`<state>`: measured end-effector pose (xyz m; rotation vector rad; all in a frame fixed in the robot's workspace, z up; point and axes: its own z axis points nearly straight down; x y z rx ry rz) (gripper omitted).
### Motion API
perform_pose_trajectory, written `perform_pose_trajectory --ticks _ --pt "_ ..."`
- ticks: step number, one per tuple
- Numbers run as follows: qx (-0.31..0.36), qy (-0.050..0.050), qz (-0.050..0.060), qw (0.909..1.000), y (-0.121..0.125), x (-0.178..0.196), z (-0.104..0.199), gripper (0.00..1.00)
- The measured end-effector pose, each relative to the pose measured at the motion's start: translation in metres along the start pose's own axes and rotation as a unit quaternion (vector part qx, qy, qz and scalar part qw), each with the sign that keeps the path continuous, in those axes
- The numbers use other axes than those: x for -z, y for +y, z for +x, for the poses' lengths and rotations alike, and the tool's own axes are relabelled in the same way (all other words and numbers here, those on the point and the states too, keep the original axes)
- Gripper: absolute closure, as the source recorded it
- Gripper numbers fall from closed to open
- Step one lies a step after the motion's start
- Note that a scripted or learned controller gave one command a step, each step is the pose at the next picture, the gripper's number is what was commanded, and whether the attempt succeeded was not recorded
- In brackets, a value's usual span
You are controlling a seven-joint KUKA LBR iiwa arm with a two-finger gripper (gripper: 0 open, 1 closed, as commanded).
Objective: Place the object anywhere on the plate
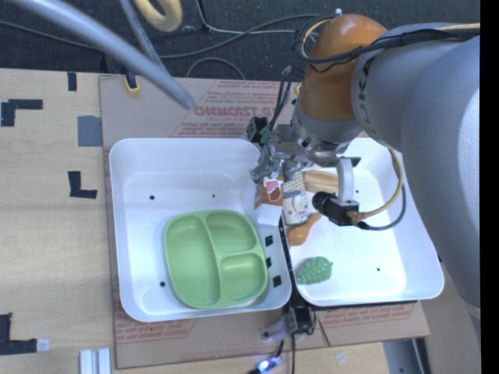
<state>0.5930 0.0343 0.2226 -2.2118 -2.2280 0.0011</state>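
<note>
A green plate (pixel 217 259) with three compartments lies in the left bin (pixel 140 185), toward its front right. My gripper (pixel 271 170) hangs over the divide between the two bins, just beyond the plate's far right corner. Directly under it is a small brown and white packet (pixel 271 191), over the inner edge of the right bin (pixel 405 279). The gripper's body hides whether the packet is gripped or only lies below it.
The right bin holds a white and red item (pixel 296 206), a tan block (pixel 320 181), an orange pear-shaped piece (pixel 299 230) and a bumpy green piece (pixel 313 270). A black cable fitting (pixel 337 207) hangs off the wrist. A grey pole (pixel 101 33) crosses the top left.
</note>
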Motion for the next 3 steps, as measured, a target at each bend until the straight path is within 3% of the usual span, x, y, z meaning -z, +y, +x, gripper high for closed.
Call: perform_pose_trajectory --ticks 1,2,3 --pt "0.000 0.000 0.000 1.0000 0.0160 -0.0054 0.0613 1.00" --pt "-0.002 -0.001 0.000 1.0000 0.0169 -0.0022 0.0687 1.00" --pt "-0.003 -0.001 0.000 1.0000 0.0168 -0.0023 0.0682 0.00"
